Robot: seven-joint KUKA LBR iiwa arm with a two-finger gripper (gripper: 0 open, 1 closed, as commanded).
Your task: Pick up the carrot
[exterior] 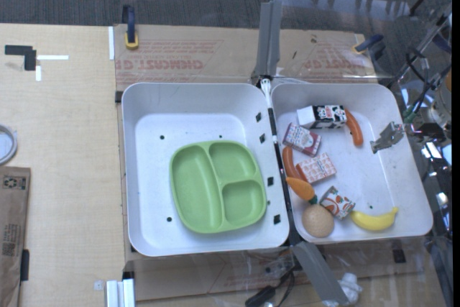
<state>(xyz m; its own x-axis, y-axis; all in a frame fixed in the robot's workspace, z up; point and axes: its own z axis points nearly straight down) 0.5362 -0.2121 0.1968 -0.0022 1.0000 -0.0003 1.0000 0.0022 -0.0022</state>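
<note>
I see the short orange carrot with a green top [301, 188] untouched, just above the tan egg [318, 221]. My grey metal hand [387, 138] hovers up-right of that egg, grip unclear; next I must reach down-left.

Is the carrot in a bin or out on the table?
In. The carrot lies inside the right bin, near its left wall, beside the egg.

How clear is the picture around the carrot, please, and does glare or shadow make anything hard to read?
In the camera view the light is even and soft; the carrot reads clearly against the right bin, with faint shadows only. The white bin floors are bright but not blown out. The gripper is small and slightly blurred, and the right margin is cluttered and dim.
</note>
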